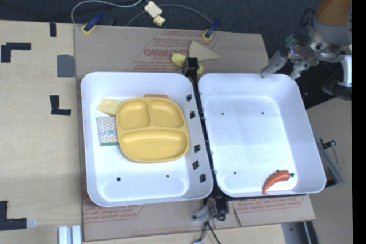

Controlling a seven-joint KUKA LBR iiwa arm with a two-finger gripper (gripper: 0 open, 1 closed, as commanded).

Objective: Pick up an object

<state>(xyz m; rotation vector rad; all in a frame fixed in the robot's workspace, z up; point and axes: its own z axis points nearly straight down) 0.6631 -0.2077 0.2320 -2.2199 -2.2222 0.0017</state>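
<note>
- Pincer (284, 64) hovering at right bin (300, 123) back corner, fingers spread, gripping nothing.
- Orange chili (275, 180) lying in front corner, well apart; yellow plate (153, 128) in left bin (91, 123).
- Pickup apparently not begun.

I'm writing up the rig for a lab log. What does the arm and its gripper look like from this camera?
The arm enters at the upper right: a rounded orange band above a grey wrist section. Below it sits the gripper, built from grey and silver metal parts, with two slim grey fingers and a small greenish spot near its base. The arm's upper end has a dark ring around it.
</note>
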